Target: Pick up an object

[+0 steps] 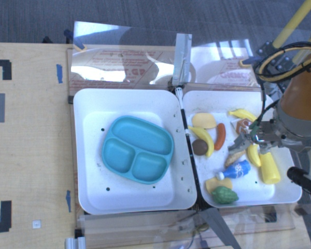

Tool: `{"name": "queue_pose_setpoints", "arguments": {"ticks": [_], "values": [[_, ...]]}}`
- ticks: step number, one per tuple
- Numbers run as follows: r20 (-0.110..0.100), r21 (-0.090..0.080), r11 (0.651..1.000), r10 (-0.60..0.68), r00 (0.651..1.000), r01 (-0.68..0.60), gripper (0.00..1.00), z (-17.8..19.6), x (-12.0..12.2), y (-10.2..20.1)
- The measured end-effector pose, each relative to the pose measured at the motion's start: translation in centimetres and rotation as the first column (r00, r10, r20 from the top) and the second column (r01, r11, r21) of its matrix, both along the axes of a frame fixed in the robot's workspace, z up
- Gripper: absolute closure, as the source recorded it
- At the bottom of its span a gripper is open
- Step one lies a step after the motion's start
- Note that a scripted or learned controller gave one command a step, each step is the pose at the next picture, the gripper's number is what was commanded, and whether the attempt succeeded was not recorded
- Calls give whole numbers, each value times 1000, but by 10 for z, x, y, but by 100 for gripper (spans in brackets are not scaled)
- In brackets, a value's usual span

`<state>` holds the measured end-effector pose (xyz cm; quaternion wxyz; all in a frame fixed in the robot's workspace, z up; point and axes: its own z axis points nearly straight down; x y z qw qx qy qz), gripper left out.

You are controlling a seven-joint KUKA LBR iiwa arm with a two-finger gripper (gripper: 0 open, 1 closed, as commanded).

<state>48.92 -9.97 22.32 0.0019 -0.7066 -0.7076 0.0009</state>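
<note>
Tool [244, 139], whose grip state I cannot tell, hangs low among toy food in the right bin [287, 193], so it should centre on one item like the small banana [254, 154] before closing.

Blue divided tray [138, 149] in left bin [88, 108]; toy food, claw [244, 140] in right bin [285, 191].

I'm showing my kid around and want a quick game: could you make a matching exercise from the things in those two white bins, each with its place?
Things:
1. blue divided plate
2. green toy vegetable
3. brown ball
4. blue and white bottle

Places:
A. right bin, near its front edge
B. alone in the left bin
C. right bin, beside the curved banana
D. right bin, near the middle, lying on its side

Pairs: 1-B, 2-A, 3-C, 4-D
</note>
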Motion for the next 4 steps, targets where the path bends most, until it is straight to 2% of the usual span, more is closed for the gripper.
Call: {"name": "queue_pose_setpoints", "arguments": {"ticks": [1, 2, 3, 4], "values": [[7, 0, 982, -187, 982, 187, 0, -136, 57, -21], [13, -2, 982, -188, 982, 188, 100, -125, 59, -22], [13, 0, 996, -91, 996, 91, 100, 8, 84, 36], [8, -2, 957, -290, 957, 290, 100, 83, 111, 45]]}}
